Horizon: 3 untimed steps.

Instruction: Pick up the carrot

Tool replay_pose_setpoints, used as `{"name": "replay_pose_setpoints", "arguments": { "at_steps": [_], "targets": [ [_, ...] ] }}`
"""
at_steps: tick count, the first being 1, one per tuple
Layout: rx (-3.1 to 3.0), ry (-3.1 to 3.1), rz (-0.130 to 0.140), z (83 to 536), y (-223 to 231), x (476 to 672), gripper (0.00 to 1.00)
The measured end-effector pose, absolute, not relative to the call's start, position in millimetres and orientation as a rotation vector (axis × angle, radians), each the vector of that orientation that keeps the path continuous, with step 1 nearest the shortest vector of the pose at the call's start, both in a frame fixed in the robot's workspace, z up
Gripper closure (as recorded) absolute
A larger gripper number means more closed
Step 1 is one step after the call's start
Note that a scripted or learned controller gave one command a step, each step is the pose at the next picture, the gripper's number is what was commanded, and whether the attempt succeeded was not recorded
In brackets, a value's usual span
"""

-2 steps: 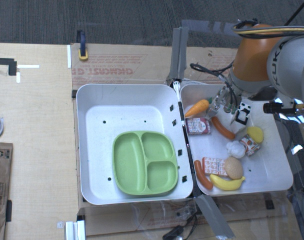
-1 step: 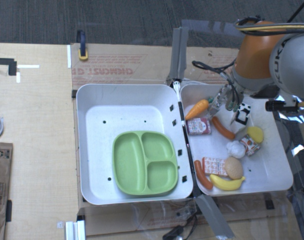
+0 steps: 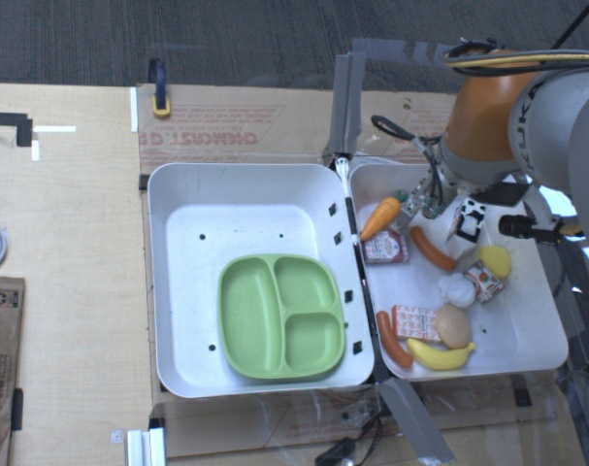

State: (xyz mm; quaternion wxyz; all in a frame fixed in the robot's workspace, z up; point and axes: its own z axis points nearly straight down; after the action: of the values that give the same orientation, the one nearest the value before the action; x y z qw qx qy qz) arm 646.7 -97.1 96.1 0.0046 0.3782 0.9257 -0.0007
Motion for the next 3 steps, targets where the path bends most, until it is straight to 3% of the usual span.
{"name": "replay_pose_setpoints", "arguments": {
  "at_steps": [1, 2, 3],
  "targets": [
    [1.19, 2.918, -0.006, 92, -95, 642.3, 0.0],
    [0.911, 3.026, -0.02, 91, -105, 648.0, 0.0],
    [0.908, 3.006, -0.008, 102, -103, 652.6, 1.0]
  ]
}}
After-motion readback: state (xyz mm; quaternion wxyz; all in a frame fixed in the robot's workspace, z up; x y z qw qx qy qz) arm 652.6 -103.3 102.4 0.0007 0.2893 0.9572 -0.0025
